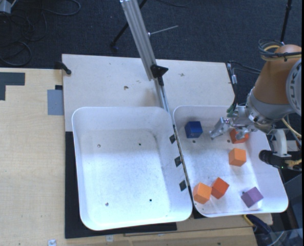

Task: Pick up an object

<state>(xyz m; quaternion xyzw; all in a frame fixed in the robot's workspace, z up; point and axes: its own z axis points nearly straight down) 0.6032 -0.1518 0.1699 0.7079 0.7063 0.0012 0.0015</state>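
In the camera view we see the gripper low in the right bin, upper part, its fingers closed around a red-orange block; a blue cube sits left of it.

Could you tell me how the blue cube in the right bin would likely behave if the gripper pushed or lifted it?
The blue cube looks rigid with flat faces, so it would probably slide, not roll. It sits apart from other blocks, so a push likely disturbs nothing. Its small size suggests it is light.

Bins: smooth white plastic, slight sheen. Counter: pale matt wood. Post: ribbed metal. Blocks, e.g. blue one: matt.
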